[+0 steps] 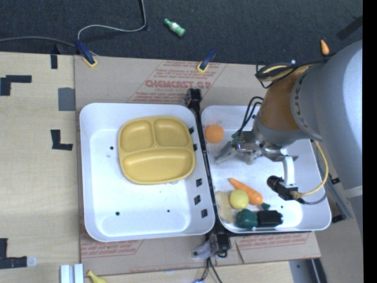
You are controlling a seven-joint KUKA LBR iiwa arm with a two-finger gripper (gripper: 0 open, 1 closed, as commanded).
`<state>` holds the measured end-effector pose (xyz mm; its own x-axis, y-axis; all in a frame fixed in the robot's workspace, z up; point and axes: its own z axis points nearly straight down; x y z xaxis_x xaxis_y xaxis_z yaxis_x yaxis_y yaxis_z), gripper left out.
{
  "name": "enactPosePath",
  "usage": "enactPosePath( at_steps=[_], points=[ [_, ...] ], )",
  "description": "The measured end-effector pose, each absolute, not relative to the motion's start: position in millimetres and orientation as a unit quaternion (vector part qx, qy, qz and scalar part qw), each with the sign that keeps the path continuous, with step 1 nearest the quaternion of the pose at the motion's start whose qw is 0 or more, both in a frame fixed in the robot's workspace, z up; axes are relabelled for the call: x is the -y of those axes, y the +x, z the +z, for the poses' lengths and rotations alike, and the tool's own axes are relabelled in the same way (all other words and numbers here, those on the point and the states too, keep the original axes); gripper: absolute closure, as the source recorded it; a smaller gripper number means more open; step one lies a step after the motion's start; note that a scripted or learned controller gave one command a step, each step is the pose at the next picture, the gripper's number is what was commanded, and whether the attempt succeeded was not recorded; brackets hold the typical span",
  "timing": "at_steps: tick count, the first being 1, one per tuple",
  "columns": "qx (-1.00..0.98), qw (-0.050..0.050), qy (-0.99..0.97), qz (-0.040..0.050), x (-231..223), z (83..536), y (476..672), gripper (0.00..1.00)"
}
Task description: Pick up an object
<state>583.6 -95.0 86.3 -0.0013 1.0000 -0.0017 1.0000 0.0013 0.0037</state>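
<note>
Now you are watching the gripper (227, 152) hovering narrow and holding nothing just below the orange ball (214, 133); descending there, it is risking nudging that ball against the divider (200, 140), missing it.

1. The arm (347, 93) is a broad, smooth, rounded grey shell
2. An orange band (280, 102) rings it above the wrist
3. Black and yellow cables (315, 184) loop around the wrist
4. The gripper (227, 153) is grey metal
</note>
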Motion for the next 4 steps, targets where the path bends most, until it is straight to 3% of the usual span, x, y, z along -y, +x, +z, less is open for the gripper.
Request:
enactPosePath(
  at_steps=[1,2,3,4],
  points=[
    [-0.707,0.001,0.707,0.0008,94.4,85.9,613.6,0.00],
    [-0.708,0.001,0.707,0.0002,94.8,95.7,613.4,1.00],
    [-0.708,0.002,0.707,0.0002,94.8,95.6,613.4,0.00],
    [-0.708,0.002,0.706,0.0009,93.8,86.3,592.6,0.00]
  ],
)
